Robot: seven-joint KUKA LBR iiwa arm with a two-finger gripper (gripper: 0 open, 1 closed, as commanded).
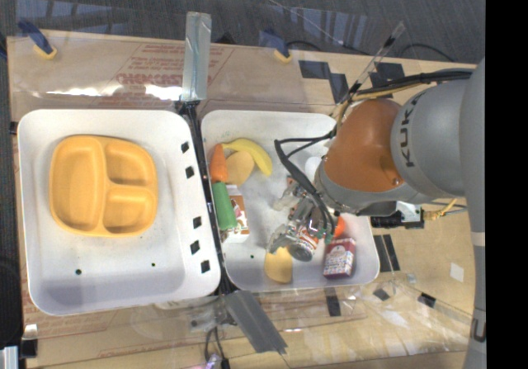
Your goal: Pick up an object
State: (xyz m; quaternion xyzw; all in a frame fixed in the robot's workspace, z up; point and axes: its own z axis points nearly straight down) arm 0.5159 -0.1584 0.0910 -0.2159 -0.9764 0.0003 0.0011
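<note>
My gripper reaches down into the right bin, below the orange wrist band. Its tip hangs over a small can with a red label lying in the lower middle of the bin. Whether it touches the can is unclear. A red bottle with a label lies just right of the can. A yellow wedge sits at the bin's front. Along the left wall lie a banana, a tan round piece, a carrot, a green tube and a small packet.
The left bin holds a yellow divided plate. A black ridge separates the two bins. Cables run from the arm across the back right of the bench. The arm's grey body covers the right bin's right side.
</note>
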